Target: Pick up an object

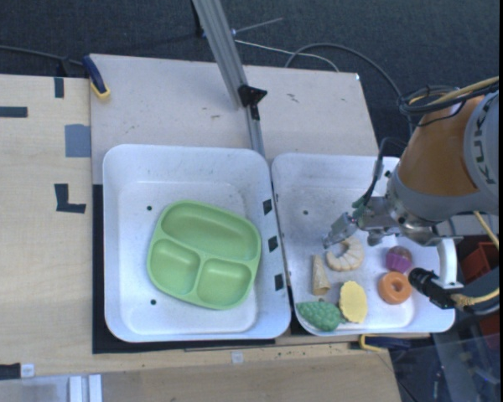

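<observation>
The right bin [318, 182] holds several food toys. A pale ring-shaped pastry [345, 257] lies directly under my gripper [342, 231], whose grey fingers hang just above its top edge. Nothing shows between the fingers. Below the pastry lie a tan bread stick [319, 275], a yellow piece [353, 301] and a green leafy piece [320, 314]. A purple piece [398, 260] and an orange ring [395, 287] sit to the right, partly under the arm.
The left bin [126, 224] carries a green three-compartment tray [204, 255]. A grey metal pole [222, 44] slants down to the ridge between the bins. The arm's orange band [444, 149] overhangs the right bin's right side.
</observation>
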Tool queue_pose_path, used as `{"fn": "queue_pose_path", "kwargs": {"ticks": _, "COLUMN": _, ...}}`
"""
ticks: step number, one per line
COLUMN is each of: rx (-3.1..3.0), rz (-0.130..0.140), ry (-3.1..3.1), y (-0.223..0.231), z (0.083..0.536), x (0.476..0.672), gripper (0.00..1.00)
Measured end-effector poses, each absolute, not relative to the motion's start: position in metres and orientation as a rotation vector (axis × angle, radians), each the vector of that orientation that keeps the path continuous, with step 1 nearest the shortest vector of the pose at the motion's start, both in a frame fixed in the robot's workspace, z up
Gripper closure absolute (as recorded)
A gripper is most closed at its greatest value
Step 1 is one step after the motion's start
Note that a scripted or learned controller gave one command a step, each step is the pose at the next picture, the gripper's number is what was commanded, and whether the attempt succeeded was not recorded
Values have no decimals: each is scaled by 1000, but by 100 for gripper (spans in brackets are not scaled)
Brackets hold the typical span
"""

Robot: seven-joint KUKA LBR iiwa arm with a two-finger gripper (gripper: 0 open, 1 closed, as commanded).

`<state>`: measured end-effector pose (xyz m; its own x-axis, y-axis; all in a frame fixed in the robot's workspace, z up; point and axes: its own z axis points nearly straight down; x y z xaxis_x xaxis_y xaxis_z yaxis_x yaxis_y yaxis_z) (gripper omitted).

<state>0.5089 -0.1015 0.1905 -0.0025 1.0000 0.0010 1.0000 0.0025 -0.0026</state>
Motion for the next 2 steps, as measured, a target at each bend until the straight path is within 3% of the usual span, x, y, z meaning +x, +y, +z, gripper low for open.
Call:
{"fn": "queue_pose_path", "kwargs": {"ticks": 1, "rx": -2218, "rz": 1, "ry": -2222, "y": -102, "z": 191, "x": 509, "gripper": 0}}
{"fn": "queue_pose_path", "kwargs": {"ticks": 2, "rx": -2215, "rz": 8, "ry": -2219, "y": -97, "z": 129, "x": 513, "gripper": 0}}
